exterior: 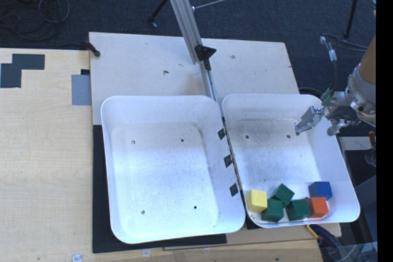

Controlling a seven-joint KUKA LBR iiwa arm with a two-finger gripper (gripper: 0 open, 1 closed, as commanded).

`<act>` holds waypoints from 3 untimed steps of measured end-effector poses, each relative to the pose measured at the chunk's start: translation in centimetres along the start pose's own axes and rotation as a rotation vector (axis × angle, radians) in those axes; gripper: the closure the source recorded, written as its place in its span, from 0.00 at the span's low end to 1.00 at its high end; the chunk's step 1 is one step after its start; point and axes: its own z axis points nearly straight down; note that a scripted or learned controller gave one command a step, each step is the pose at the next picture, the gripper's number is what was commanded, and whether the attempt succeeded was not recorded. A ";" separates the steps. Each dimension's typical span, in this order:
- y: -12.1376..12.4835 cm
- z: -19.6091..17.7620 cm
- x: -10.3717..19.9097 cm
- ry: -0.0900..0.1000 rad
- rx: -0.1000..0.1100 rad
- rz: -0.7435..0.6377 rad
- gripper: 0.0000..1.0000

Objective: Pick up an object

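With our gripper (319, 119) spread open and holding nothing above the right bin (270, 132), we should swing toward the near corner, where the blocks huddle, and drop on the yellow block (257, 199), which has free sides.

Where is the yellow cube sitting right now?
In the camera view, the yellow cube lies in the right bin, at its near-left corner beside the divider, leftmost of the block cluster with a green block touching its right side.
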 end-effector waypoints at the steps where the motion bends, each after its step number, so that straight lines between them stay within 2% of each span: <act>1: -2.7 6.7 5.6 0.004 0.009 -0.008 0.00; 2: -3.2 13.3 6.8 0.002 0.009 -0.004 0.00; 3: -6.2 -5.1 11.0 0.000 -0.007 -0.007 0.00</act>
